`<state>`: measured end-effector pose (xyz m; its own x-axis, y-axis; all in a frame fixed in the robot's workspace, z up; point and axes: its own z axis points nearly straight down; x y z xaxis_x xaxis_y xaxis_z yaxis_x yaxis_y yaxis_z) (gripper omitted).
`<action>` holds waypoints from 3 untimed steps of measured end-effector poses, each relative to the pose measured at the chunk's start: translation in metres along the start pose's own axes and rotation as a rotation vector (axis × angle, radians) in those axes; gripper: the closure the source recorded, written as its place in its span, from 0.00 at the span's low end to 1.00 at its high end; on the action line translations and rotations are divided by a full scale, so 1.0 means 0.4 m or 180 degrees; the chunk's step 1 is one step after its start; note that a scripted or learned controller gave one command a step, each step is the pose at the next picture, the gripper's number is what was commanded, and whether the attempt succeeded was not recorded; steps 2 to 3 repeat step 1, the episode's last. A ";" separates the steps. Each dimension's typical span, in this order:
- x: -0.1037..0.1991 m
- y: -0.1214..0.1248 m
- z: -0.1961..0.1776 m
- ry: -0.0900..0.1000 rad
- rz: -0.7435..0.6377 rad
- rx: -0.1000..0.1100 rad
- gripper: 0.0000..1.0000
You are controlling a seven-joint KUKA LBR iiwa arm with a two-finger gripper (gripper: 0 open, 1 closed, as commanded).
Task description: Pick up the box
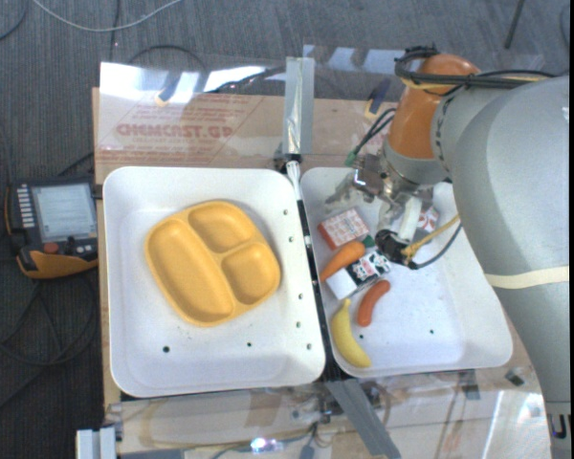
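The box is small, red and white, and lies flat in the upper left part of the right bin. My gripper hangs just above and to the right of the box, under the orange wrist band. Nothing visibly sits in it. The arm's grey body covers the right side of this bin.
Below the box lie a carrot, a black-and-white pack, a red sausage and a banana. A red-and-white packet lies to the gripper's right. The left bin holds a yellow divided tray.
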<state>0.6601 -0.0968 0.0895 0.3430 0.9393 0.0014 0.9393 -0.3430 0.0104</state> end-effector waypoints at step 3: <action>0.000 0.000 -0.022 0.0003 -0.0001 0.0006 1.00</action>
